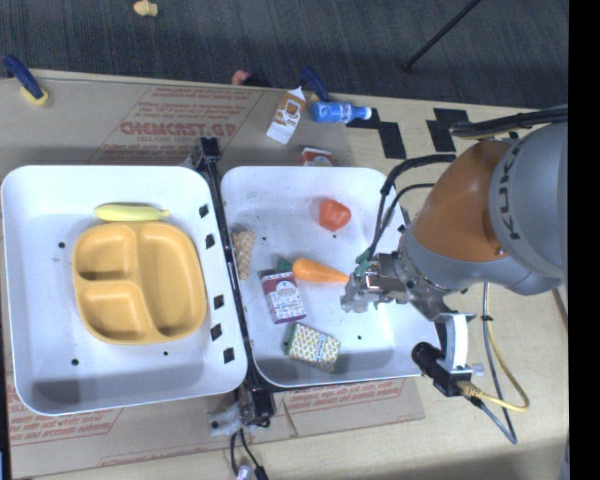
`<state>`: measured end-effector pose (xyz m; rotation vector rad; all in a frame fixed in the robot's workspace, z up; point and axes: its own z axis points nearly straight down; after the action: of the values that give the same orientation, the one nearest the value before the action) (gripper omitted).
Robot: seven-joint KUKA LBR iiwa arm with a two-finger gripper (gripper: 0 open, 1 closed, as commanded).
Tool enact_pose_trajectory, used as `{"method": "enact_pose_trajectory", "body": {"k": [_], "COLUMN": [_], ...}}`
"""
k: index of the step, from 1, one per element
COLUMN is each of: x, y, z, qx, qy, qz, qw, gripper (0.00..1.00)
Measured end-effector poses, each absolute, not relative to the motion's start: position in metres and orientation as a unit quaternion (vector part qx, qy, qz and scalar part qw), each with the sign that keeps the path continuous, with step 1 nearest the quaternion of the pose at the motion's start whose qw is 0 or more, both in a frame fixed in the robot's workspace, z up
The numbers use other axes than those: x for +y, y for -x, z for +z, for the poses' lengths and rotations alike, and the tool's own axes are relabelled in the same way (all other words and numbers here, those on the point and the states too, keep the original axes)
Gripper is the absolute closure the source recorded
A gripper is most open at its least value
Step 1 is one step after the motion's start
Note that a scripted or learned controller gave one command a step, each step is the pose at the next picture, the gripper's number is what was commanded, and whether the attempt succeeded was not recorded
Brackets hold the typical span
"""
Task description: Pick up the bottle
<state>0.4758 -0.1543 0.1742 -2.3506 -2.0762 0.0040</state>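
Observation:
A small blue bottle [332, 112] lies on its side on the bench just beyond the far rim of the right bin [380, 360], outside it. My gripper [364, 290] is low inside the right bin, near its right wall, well toward the front from the bottle. It sits just right of the tip of an orange carrot [318, 271]. The grey and orange arm [480, 218] covers the bin's right edge.
The right bin also holds a red round item [333, 213], a dark red packet [282, 297], a green patterned packet [313, 345] and a tan cone-like piece [243, 250]. In the left bin are a yellow divided plate [140, 279] and a banana [131, 211]. A small carton [286, 116] lies beside the bottle.

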Motion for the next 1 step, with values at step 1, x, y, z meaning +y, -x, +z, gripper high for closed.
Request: {"method": "enact_pose_trajectory", "body": {"k": [1], "x": [-0.2006], "y": [-0.4761], "z": [0.1763], "qx": [-0.606], "qy": [0.796], "qz": [0.0011], "qw": [0.001], "gripper": [1.0]}}
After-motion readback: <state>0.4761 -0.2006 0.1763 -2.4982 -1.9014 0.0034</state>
